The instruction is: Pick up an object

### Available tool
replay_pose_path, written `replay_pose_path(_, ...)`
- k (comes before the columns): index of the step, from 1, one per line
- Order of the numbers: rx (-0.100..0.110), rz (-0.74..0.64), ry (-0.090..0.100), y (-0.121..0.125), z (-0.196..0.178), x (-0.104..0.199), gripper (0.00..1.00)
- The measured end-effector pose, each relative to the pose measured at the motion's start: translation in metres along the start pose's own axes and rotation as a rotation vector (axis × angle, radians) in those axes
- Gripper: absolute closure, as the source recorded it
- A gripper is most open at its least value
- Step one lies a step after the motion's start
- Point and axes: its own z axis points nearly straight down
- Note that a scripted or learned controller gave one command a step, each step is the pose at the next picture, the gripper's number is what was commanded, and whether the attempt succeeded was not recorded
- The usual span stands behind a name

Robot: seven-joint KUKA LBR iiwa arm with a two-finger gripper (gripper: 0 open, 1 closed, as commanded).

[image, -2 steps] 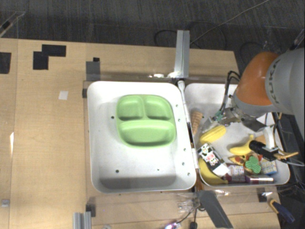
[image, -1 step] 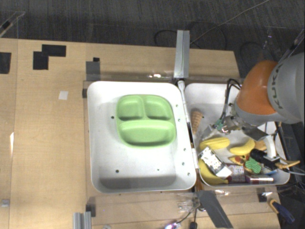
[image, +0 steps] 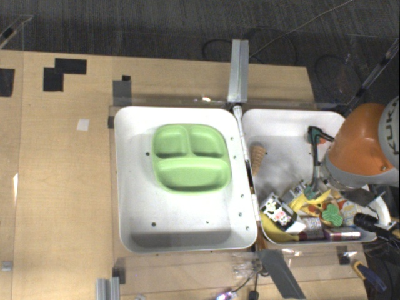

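Pincer [image: 310, 189] low over clutter [image: 306, 214] in right bin [image: 281, 130]; fingers unclear.

clutter pile [image: 312, 214] | mixed small items (yellow, green, black-white) | right bin's [image: 281, 130] near corner

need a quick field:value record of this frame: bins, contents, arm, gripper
left bin: holds a green three-compartment plate, lying flat near the bin's middle
right bin: clutter piled in its near right corner
clutter: yellow banana, black-and-white patterned item, green toy, marker-like pen, other small pieces too jumbled to name
apart from pile: brown cone-shaped item by the bin's left wall
arm: over the right bin, above the pile
gripper: low over the pile; grasp not confirmed
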Motion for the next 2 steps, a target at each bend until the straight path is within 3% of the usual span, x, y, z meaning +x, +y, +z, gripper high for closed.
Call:
replay_pose_path(1, -0.007, -0.002, -0.002, 0.004, -0.011, 0.001, 1.00)
replay_pose_path(2, 0.009, 0.104, 0.009, 0.111, -0.094, 0.040, 1.00)
